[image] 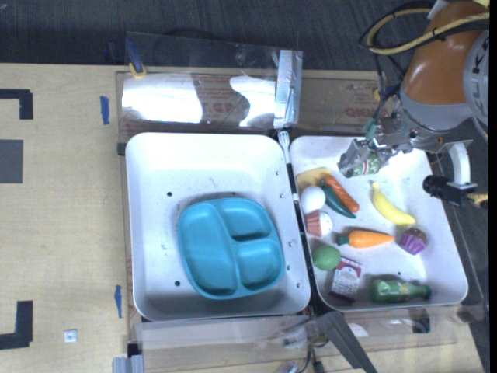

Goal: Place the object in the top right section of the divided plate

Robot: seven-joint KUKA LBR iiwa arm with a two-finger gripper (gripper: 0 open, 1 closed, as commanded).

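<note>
While no toy is yet seen between the fingers, the step in hand is judged to be the pick from the right bin [454, 286].

Gripper: the gripper [363, 159] is seen low over the right bin's 11 o'clock corner, with something small and green-grey at its tip; whether it is open, closed or holding cannot be told.

Object: which toy is meant is not named; the candidates are all seen in the right bin. A banana [390, 207] lies at 4 o'clock of the gripper, a carrot [368, 238] at 6 o'clock, an egg [313, 200] at 8 o'clock.

Plate: the blue divided plate [231, 246] is seen in the left bin [155, 162], nothing in its sections. Its top right section [247, 221] is reached toward 8 o'clock from the gripper.

Pick advice: a lone toy such as the banana is better chosen than the crowded cluster by the egg; a grasp across the narrow width is advised.

Carry advice: the wall between the bins must be cleared by lifting first.

Release advice: the toy is best let go low, centred inside the section's ridges.
</note>
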